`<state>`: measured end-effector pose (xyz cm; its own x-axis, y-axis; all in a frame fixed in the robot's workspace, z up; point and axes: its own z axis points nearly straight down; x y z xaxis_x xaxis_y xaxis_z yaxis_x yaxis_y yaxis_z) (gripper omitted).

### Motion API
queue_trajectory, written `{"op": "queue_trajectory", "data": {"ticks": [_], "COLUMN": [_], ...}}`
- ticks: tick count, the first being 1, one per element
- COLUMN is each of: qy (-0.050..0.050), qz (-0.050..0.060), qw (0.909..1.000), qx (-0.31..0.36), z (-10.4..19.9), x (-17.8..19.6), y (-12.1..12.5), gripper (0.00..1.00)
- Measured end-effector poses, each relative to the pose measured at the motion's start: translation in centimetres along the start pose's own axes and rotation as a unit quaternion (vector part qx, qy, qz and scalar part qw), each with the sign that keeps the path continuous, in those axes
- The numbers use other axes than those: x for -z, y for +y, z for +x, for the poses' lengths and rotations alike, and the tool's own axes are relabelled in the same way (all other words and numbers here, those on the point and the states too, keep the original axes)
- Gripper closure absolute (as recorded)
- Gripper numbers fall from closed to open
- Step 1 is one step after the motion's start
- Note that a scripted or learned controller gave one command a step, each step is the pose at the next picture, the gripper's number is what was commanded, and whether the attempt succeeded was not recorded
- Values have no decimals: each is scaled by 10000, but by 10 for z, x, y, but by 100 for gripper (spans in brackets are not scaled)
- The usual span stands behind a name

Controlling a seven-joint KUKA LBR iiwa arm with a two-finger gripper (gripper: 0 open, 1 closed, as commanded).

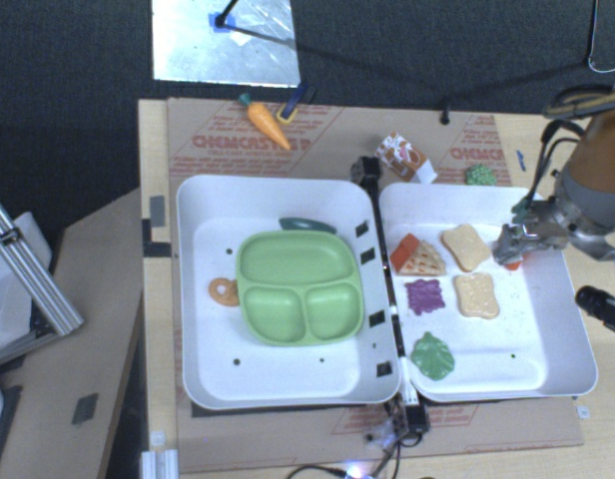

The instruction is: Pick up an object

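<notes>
Dark carpet surrounds the tabletop (pixel 158 267), which bears two white bins. Down in the right bin (pixel 557 357) hangs the tool (pixel 511 247), its tips at a small red-orange object (pixel 514 264) on the bin floor; whether they are spread or pinching it cannot be told. Just left lie two toast slices (pixel 465 246) (pixel 476 294), a pizza wedge (pixel 417 257), a purple piece (pixel 424 295) and a green leaf (pixel 432 356). The left bin (pixel 203 257) holds a green divided tray (pixel 296 287) and a small pretzel (pixel 224 291).

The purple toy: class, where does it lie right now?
The purple toy lies in the right bin, below the pizza slice and left of a toast piece.
</notes>
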<state>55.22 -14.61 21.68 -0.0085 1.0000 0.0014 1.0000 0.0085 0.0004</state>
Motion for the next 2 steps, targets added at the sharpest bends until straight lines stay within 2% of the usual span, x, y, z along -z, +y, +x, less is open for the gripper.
{"op": "queue_trajectory", "data": {"ticks": [1, 2], "qy": [4, 3], "qz": [2, 5], "qw": [10000, 10000], "qx": [6, 0], "z": [63, 109], "x": [1, 0], "y": [-13, -31], "gripper": [100, 100]}}
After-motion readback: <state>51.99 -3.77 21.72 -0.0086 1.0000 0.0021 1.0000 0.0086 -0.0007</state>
